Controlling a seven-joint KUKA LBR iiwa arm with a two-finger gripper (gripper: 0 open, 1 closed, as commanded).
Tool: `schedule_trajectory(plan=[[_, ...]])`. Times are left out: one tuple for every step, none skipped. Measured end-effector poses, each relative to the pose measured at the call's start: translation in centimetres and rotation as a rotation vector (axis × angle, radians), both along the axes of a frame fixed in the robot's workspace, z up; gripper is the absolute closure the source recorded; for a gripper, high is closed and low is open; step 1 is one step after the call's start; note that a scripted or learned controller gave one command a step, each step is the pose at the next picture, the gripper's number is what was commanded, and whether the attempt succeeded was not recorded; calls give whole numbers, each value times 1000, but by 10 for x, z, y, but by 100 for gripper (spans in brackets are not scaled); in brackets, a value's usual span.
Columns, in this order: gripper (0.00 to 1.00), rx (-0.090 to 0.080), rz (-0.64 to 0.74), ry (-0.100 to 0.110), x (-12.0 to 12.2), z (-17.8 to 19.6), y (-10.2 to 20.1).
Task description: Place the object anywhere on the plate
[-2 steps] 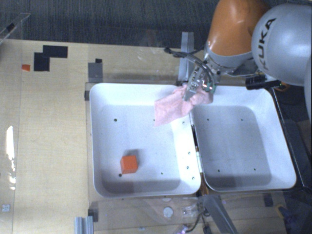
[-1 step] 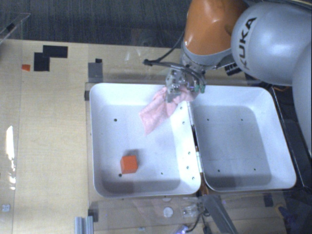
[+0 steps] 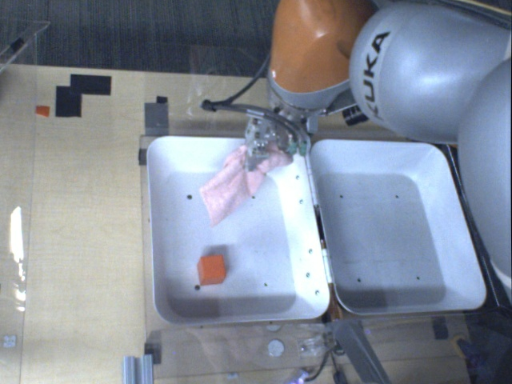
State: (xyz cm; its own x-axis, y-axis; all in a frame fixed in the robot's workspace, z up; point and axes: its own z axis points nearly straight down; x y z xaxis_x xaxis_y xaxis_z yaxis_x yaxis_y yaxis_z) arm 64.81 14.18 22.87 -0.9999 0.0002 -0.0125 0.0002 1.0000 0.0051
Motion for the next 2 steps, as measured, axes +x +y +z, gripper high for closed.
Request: schedule_trajectory(plan=[[100, 0, 1, 2, -2, 0, 53], [0, 0, 0, 1, -2, 1, 53]])
